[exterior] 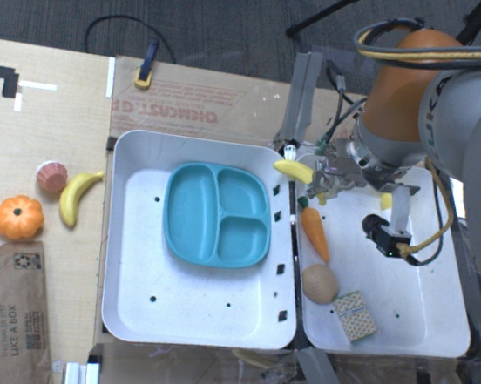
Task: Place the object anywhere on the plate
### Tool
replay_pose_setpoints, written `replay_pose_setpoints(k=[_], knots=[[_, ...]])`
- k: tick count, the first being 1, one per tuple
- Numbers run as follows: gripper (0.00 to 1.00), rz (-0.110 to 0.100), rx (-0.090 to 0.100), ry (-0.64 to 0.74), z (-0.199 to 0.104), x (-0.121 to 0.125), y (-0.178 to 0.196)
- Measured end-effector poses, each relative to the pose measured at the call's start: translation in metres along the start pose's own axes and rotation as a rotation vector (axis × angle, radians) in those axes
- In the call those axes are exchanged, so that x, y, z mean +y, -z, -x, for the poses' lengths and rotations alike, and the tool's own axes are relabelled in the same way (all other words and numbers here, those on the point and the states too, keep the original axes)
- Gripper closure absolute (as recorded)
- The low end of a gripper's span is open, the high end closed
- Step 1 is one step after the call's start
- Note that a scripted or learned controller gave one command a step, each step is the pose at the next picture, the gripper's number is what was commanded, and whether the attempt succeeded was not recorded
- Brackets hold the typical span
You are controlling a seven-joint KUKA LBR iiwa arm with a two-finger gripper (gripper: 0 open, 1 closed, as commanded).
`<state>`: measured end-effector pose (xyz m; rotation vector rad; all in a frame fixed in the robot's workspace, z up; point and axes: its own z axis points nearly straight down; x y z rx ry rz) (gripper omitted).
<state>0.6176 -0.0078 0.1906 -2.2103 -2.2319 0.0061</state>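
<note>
Nearest the camera, well below the jaws [316, 186], a speckled block [354, 316] and a tan egg-shaped piece [320, 284] lie in the right bin [435, 318], with the carrot [314, 233] just under them. A small yellow banana [293, 170] sits at the jaws, seemingly between them, though I cannot tell if they clamp it. The blue plate [218, 215] lies off to their left. A shallow hold could drop the fruit on the bin rim.

Single fixed overhead camera, slanted down over both bins [195, 334].
</note>
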Motion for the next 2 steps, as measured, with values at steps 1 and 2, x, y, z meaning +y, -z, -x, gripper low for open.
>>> replay_pose_setpoints(k=[1,2], knots=[[1.0,0.0,0.001,-0.028,-0.06,-0.026,0.0325],[0.0,0.0,0.001,-0.028,-0.06,-0.026,0.0325]])
